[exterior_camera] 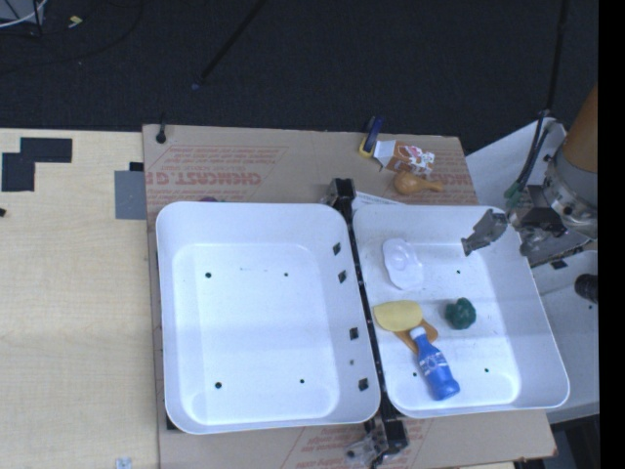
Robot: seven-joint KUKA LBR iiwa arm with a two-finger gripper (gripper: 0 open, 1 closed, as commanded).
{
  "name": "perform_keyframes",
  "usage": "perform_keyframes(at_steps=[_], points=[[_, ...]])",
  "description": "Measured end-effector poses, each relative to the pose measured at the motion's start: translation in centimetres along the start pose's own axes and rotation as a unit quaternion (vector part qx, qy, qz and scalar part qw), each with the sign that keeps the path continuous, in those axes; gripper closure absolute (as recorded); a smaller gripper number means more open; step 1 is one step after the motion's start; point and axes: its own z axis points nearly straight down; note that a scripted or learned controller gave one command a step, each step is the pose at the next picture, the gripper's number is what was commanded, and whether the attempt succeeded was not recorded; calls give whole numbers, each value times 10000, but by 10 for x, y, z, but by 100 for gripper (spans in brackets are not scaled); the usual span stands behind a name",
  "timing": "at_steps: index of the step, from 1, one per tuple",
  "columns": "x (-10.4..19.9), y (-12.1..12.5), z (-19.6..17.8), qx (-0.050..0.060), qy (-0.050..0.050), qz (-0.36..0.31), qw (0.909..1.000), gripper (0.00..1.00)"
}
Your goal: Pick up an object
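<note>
Objects lie in the right bin (542, 384), lower right of the frame: a white lump (402, 263), a green ball (461, 312), a yellow brush (399, 317) and a blue bottle (434, 363) touching it. The gripper (485, 231) hovers over the bin's upper right edge, apart from them; whether it is spread is hard to tell. The left bin (171, 311) sits beside it on the worktop (78, 340).

Both bins, left (186, 228) and right (547, 360), are plain white. The bottle (435, 364) is bright blue with a white cap, the brush (398, 316) is pale yellow on a tan handle, the little ball (461, 312) is dark green, and the white lump (402, 262) blends into the bin. Brown cardboard (254, 169) has reddish print.
</note>
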Motion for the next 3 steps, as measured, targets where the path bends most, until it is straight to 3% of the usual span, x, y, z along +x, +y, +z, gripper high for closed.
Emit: perform_keyframes(at_steps=[1, 2, 3], points=[[0, 0, -10, 4, 4, -5, 10000, 100], [-11, 6, -221, -97, -31, -5, 9999, 100], [4, -8, -272, -34, -6, -8, 10000, 100]])
